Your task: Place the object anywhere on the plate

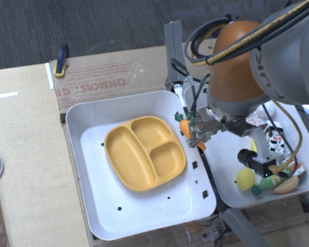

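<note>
The arm is reaching in from the right, and its gripper (195, 134) is hanging over the ridge where the two bins meet. Its fingers are clamping on a carrot (185, 126): an orange stretch with a green top is sticking out on the side toward the plate, and a smaller orange tip is poking out on the near side. The carrot is sitting just right of the plate (127, 154), apart from it, at the right rim of the left bin (84, 178). The yellow plate, split into three sections, is lying flat in the middle of that bin. In the near corner of the right bin (224, 155), a lemon (245, 179), a small green piece (256, 189) and a tan piece (286, 185) are lying close together.
</note>
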Tool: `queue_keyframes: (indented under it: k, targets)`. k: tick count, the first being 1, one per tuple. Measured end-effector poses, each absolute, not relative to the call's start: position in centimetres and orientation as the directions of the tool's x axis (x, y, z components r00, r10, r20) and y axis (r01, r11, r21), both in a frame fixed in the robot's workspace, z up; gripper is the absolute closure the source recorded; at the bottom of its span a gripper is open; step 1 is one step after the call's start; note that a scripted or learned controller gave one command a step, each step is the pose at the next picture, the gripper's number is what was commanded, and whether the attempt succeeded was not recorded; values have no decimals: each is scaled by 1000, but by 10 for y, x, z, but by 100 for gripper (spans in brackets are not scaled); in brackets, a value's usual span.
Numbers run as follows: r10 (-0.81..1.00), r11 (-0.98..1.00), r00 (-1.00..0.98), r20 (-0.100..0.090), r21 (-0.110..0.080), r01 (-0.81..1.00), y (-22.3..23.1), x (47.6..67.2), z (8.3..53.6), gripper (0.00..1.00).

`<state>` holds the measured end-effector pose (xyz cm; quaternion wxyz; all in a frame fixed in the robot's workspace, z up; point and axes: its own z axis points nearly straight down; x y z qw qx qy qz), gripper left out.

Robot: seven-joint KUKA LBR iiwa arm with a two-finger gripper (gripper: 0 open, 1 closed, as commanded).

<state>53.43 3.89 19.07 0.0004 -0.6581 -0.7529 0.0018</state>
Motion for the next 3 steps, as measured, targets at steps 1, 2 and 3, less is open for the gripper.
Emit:
queue_keyframes:
  k: [1,2,3]
  targets:
    - [961,275,-275,-1,-2,961,85,550,191,100]
    - [919,394,-394,-1,-4,919,93,541,191,100]
    - [890,457,-457,0,-3,890,72,490,191,100]
